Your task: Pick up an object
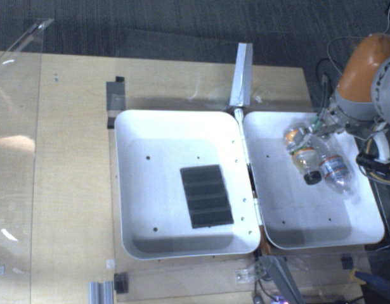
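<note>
On the wooden bench [68,189] the left bin [134,132] holds a dark ribbed rectangular block [207,196], lying flat a little right of its middle. An upright metal post [241,75] rises at the far side, between the two bins. The right bin [277,214] carries a clear plastic bottle [331,168] with a dark cap, on its side toward the far right, with crinkled clear pieces [297,139] just beside it. The gripper [325,124] sits low over that far right corner, near the bottle; whether its jaws are apart or together, I cannot tell.
</note>
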You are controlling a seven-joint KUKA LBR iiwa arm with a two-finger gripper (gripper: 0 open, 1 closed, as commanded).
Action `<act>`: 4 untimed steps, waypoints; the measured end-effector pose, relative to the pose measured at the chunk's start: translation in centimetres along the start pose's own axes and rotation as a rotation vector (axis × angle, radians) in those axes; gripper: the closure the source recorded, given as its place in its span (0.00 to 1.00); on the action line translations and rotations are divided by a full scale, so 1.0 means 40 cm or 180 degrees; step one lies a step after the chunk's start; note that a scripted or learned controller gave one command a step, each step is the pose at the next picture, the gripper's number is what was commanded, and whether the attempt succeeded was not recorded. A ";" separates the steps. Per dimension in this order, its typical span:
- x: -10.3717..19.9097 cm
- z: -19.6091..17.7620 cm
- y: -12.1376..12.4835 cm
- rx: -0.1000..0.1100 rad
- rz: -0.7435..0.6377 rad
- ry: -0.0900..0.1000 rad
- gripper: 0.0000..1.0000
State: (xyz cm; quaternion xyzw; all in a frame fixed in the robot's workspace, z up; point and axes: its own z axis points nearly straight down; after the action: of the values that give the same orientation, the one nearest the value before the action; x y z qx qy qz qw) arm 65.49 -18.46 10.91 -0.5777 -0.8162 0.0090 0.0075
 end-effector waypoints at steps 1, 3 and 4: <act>0.037 0.044 0.044 -0.0038 -0.0460 -0.0022 0.00; 0.223 0.046 -0.070 -0.0124 -0.0284 -0.0033 0.00; 0.223 0.014 -0.063 -0.0153 -0.0285 -0.0042 1.00</act>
State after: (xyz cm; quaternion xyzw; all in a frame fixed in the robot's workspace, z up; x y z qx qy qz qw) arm 60.13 -10.91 10.43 -0.5405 -0.8412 -0.0071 -0.0113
